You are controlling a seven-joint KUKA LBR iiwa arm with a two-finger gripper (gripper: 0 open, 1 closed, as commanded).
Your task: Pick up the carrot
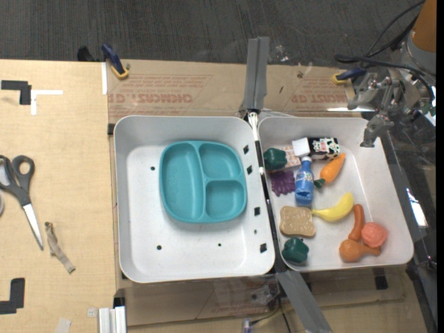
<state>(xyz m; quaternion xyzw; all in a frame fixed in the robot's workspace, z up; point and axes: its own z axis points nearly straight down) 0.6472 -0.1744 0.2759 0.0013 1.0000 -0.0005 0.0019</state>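
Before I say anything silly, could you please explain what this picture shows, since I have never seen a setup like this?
You are looking down, at a slant, from one fixed camera above a bench. Two shallow white bins sit side by side. The left bin holds a teal divided plate. The right bin holds toy food: a carrot, a banana, a slice of bread, a small blue bottle, purple grapes and a few more pieces. The metal parts at the upper right are the gripper of a robot arm reaching in from the right. It hangs above the right bin's far corner, apart from the carrot it is meant to pick up, and nothing is seen in it. A pair of scissors lies on the bench at the left.
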